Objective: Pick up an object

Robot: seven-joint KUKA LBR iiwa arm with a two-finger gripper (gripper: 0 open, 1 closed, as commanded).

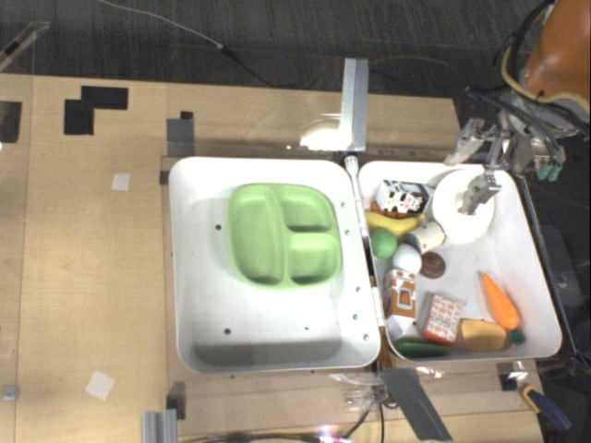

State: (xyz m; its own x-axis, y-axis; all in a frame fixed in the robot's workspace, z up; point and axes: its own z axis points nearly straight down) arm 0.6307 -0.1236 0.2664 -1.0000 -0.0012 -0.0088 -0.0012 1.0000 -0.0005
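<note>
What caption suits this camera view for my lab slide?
Gripper poised over the back of the right bin of toy food; green divided tray in the left bin.

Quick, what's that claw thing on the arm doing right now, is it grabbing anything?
Gripper: above the white plate at the far end of the right bin; whether it grips anything cannot be told.

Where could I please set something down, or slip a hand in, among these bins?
Left bin: bare floor rings the green tray, widest along the near wall and left side. Right bin: a bare patch between the carrot, white plate and right wall. Its left side is crowded: banana, green ball, boxes.
</note>
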